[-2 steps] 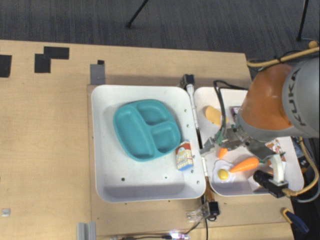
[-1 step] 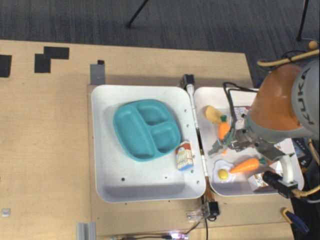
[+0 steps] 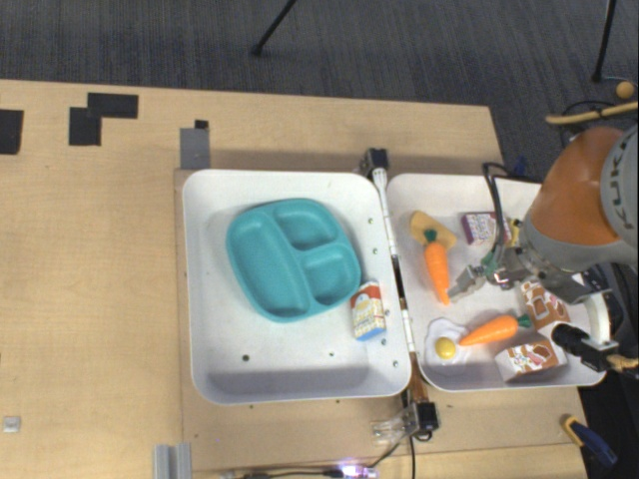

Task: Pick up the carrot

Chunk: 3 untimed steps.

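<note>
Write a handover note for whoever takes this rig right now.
Gripper: low in the right white bin, between the two carrots, nothing seen between its fingers.
Upright orange carrot with green top: just left of the gripper, lying in the bin.
Second orange carrot: lying slantwise below the gripper, beside a fried egg toy.
Done: approach. Left: grasp a carrot and lift it.
Teal divided plate sits in the left white bin.

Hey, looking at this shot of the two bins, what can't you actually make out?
- Pincer: too small and blurred in the camera view to tell open from shut.
- Purple packet: print too small to read.
- Brown carton: label blurred.
- Right bin: far side hidden under the arm.
</note>
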Motion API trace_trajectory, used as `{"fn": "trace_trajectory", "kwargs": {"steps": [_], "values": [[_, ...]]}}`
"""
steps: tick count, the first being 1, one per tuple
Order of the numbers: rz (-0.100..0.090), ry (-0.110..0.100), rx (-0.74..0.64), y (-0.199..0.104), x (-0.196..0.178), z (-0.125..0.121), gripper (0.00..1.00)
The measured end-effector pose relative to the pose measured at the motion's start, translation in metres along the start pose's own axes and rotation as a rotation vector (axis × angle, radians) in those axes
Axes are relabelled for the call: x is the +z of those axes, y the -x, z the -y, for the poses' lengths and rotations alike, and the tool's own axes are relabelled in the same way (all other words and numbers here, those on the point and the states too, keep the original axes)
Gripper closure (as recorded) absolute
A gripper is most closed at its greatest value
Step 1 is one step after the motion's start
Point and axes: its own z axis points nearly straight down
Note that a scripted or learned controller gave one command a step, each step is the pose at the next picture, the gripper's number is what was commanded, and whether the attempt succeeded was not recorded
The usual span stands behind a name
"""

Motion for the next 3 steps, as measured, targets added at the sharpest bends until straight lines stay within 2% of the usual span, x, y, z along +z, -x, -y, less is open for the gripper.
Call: {"fn": "trace_trajectory", "kwargs": {"steps": [1, 2, 3], "values": [[-0.002, 0.014, 0.057, -0.029, 0.040, 0.033, 0.00], [0.001, 0.024, 0.050, -0.029, 0.027, 0.028, 1.00], [-0.008, 0.011, 0.027, -0.134, -0.059, 0.012, 1.00]]}}
